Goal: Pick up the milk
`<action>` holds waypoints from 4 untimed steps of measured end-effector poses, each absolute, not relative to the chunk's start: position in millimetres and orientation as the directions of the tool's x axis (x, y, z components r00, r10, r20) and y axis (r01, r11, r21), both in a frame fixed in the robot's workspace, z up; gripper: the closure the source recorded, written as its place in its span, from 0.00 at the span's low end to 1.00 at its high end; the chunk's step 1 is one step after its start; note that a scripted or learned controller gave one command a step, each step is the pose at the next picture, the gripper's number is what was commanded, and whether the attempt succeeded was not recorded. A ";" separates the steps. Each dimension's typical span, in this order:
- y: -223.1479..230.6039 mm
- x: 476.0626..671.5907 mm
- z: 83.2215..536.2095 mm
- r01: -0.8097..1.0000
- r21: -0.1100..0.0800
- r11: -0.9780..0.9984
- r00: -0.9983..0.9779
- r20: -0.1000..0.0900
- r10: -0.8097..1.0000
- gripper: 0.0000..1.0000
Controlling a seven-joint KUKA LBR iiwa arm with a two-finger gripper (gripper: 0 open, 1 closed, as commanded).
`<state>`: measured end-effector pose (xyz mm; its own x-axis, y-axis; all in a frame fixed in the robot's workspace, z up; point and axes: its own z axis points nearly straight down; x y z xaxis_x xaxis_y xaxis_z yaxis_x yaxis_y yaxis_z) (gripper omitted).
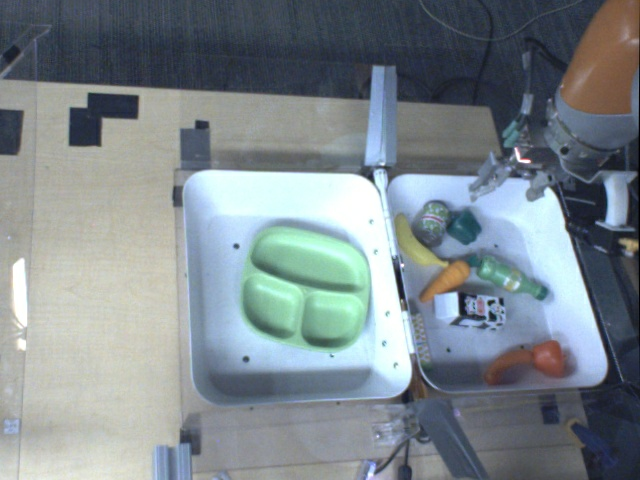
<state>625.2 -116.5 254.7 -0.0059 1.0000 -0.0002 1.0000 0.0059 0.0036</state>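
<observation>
Milk (pixel 473 309): small white carton, black cow patches, lay flat mid right bin (pixel 590 308); gripper (pixel 516 181) spread open, held nothing, over far rim.

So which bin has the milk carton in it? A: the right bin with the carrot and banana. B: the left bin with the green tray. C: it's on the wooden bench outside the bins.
A: the milk carton lies in the right bin, just below the carrot.
</observation>
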 end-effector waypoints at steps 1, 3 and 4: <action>-106.2 570.7 126.4 0.996 0.002 -0.084 0.084 0.001 0.996 0.00; -115.4 490.4 89.1 0.988 0.012 -0.154 0.154 0.000 0.988 0.00; -113.5 493.1 100.9 0.989 0.018 -0.149 0.149 0.002 0.989 1.00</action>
